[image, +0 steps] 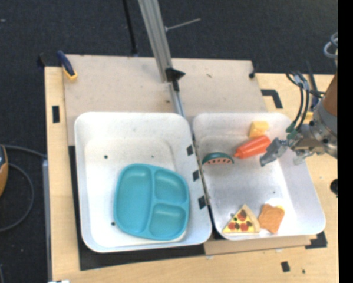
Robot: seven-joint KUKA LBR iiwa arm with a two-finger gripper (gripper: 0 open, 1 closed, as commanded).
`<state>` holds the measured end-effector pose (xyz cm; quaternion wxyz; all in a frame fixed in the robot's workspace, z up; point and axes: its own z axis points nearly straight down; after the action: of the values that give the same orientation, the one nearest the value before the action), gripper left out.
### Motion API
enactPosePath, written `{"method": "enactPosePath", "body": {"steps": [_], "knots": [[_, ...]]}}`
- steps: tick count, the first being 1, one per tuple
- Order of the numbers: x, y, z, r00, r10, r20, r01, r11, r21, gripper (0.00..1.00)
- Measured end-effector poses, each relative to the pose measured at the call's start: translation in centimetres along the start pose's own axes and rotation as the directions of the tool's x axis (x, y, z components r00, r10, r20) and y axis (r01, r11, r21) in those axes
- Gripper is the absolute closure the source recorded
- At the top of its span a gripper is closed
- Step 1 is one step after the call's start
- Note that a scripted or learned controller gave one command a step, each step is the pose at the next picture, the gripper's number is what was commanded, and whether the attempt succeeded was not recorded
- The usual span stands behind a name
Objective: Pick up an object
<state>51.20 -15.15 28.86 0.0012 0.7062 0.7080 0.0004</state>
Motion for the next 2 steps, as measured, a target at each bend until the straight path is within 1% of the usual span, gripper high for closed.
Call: {"method": "enactPosePath", "body": {"steps": [2], "knots": [[1.0,0.4,9.0,1.000,0.002,-0.001,-0.002,1.000,0.005,0.00]]}}
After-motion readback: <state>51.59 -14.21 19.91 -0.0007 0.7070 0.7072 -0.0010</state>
